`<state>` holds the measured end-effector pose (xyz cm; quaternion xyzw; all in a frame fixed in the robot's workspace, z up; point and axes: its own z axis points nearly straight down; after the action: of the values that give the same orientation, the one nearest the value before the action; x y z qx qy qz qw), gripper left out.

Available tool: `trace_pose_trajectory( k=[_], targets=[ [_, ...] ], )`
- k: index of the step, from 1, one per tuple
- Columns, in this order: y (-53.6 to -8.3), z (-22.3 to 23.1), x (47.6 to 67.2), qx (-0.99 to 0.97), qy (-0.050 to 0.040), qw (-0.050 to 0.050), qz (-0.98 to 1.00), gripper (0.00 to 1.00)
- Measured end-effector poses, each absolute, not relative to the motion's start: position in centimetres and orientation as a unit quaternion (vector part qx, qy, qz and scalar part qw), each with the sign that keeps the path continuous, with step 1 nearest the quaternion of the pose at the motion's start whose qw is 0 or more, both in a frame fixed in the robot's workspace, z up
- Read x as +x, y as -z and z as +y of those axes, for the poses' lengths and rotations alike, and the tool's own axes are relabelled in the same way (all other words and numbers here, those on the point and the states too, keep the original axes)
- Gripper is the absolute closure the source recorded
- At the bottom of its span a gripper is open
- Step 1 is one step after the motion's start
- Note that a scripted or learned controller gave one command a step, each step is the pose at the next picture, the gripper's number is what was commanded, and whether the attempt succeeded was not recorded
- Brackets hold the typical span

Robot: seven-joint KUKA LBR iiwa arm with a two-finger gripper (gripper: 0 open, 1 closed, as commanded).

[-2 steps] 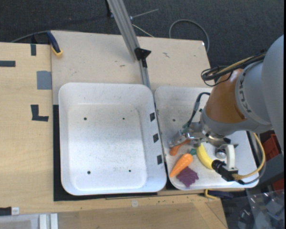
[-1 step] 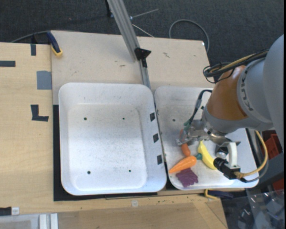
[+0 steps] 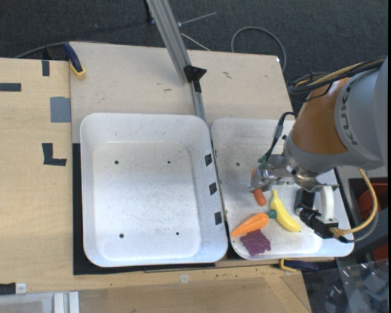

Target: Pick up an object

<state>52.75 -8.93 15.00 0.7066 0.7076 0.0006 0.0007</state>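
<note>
so, your gripper (image 3: 260, 186) sits low in the right bin (image 3: 238, 142), hanging from the grey arm (image 3: 352, 119) with its orange band, which leans in over the bin's far edge. whether the hand is apart, together or clamped on anything, you cannot tell from here; the wrist and its cabling cover too much of it.

just at the tip of the hand, touching or nearly so, is a small orange piece (image 3: 259, 196). it may be what the hand is reaching for, but you should not count it as held, since nothing shows it pinched. just below the hand and slightly toward the arm's side lies the banana (image 3: 283, 214), tilted, its upper end near the small orange piece. below the hand and a little away from the arm lies the carrot (image 3: 250, 224), its thick end almost meeting the banana. further below, near the bin's front wall, sits a purple object (image 3: 255, 242), just beside the carrot.

these things crowd one corner of the bin, probably because they slid or were dropped there, so any descent risks nudging a neighbour instead of closing cleanly on one item.

the left bin (image 3: 143, 188) lies well away from the hand, on the side opposite the arm.

my judgement: you are at the grasp attempt, and the lift is not yet done.
</note>
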Motion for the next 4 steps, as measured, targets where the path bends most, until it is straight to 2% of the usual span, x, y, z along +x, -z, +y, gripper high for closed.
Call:
trace_pose_trajectory(
  k=[1,2,3,4],
  targets=[
    [-20.7,-9.6,52.2,0.707,-0.0010,0.002,0.707,1.00],
    [-24.3,-9.6,52.2,0.707,-0.0006,0.001,0.707,1.00],
    [-23.1,-3.9,52.0,0.705,0.0005,-0.002,0.709,1.00],
    [-23.2,1.7,53.2,0.704,0.0000,-0.001,0.710,1.00]
  ],
)
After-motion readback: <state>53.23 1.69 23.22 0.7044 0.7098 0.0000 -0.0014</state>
